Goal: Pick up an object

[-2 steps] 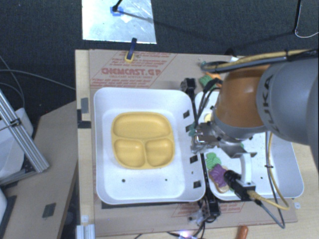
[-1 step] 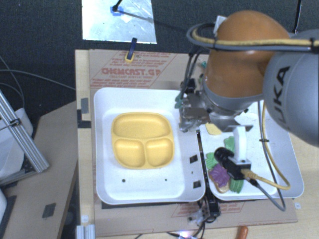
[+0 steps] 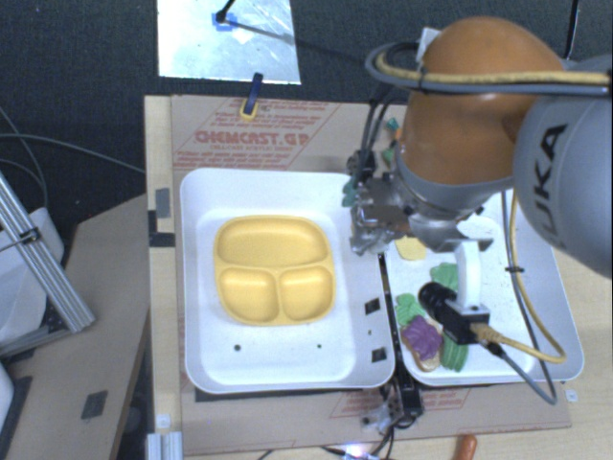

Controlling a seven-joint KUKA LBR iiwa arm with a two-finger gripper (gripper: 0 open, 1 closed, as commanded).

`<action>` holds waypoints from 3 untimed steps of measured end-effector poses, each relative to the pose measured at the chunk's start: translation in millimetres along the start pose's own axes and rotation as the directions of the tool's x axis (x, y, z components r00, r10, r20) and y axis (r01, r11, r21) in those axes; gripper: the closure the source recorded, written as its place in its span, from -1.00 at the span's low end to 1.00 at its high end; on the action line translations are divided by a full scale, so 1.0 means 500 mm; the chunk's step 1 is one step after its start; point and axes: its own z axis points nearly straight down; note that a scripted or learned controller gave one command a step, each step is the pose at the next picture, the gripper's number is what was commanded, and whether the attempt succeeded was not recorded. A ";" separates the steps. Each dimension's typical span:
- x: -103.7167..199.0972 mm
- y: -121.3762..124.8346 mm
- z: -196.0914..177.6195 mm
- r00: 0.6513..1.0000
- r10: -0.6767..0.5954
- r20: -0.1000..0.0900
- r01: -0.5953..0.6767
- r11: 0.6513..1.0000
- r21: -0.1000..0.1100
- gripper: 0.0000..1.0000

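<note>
Where the grey arm (image 3: 536, 161) leans in from the right, its claw (image 3: 366, 236) hangs just to the right of the yellow tray (image 3: 273, 266), over the seam where the two white bins meet. Seen from above, the metal parts there run together, so I cannot tell how far open the claw is, whether it has hold of anything, or whether it touches the bin wall. The yellow tray has one long compartment on its far side and two smaller ones on its near side, and it lies flat in the middle of the left bin (image 3: 196, 353). Between the tray and the seam, two small dark squares (image 3: 372, 307) sit on that bin's floor. Right of the tray, past the claw, the right bin (image 3: 565, 353) holds a pale yellow piece (image 3: 412, 249) just beside the claw. Nearer the camera, a green piece (image 3: 407, 307), a purple piece (image 3: 421, 333) and a second green piece (image 3: 455, 353) are huddled together. Both bins rest on a brown cardboard sheet (image 3: 268, 127) with red printing, which shows beyond the tray. A small blue and yellow thing (image 3: 252, 96) lies at the sheet's far edge. Farther beyond the tray, a shiny silver sheet (image 3: 230, 27) lies on the dark floor (image 3: 77, 65). Left of the tray are a pale tabletop (image 3: 105, 286), a slanted aluminium bar (image 3: 43, 276) and thin cables (image 3: 57, 151).
</note>
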 end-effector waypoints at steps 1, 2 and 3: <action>0.001 0.001 -0.020 1.000 -0.006 0.000 0.006 1.000 -0.001 1.00; 0.001 0.003 -0.042 1.000 -0.012 0.000 0.012 1.000 -0.002 1.00; 0.001 0.004 -0.063 1.000 -0.018 0.000 0.018 1.000 -0.004 1.00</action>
